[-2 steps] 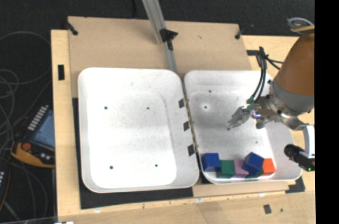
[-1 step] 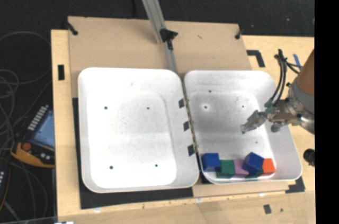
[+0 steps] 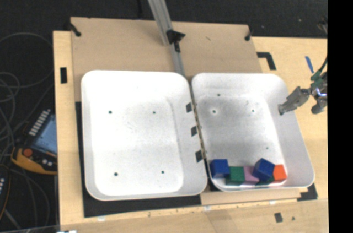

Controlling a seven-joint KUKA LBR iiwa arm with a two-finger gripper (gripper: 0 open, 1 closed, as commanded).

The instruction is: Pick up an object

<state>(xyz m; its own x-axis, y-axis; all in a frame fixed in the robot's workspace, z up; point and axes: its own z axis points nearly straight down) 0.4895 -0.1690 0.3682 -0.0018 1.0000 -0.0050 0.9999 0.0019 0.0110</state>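
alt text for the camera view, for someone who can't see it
Seen from above, two shallow white bins sit side by side on a bench; the right bin holds small blue, green, pink and orange blocks bunched along its near edge. The gripper hovers at that bin's right rim, apart from the blocks.

From where I stand, nothing here can be read: no lettering, labels, brand names or numbers show on the bench, the bins or the blocks.
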